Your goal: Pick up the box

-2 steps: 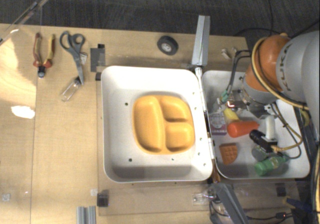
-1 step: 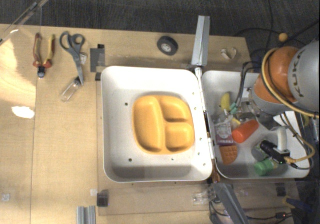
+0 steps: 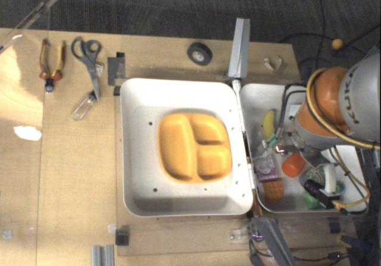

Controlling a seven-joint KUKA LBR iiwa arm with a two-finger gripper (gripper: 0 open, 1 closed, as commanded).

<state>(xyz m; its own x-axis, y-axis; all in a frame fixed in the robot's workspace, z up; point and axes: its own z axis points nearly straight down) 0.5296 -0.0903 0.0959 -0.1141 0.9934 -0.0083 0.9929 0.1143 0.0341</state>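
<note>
Arm low over the crowded right bin

The surface [image 3: 71,169] carries two white bins. The left bin [image 3: 137,193] holds a yellow divided tray [image 3: 193,146]. The grey arm [image 3: 339,101] covers the right bin [image 3: 253,101]; I cannot tell the claw's state, or pick out the box among the clutter.

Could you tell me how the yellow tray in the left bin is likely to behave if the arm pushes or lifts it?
The yellow tray lies low and wide in the left bin, so it should slide rather than tip or roll. Its rounded, glossy-looking edges may be slippery to pinch. It looks like moulded plastic with three compartments, so probably stiff and light, though I can't be sure.
</note>
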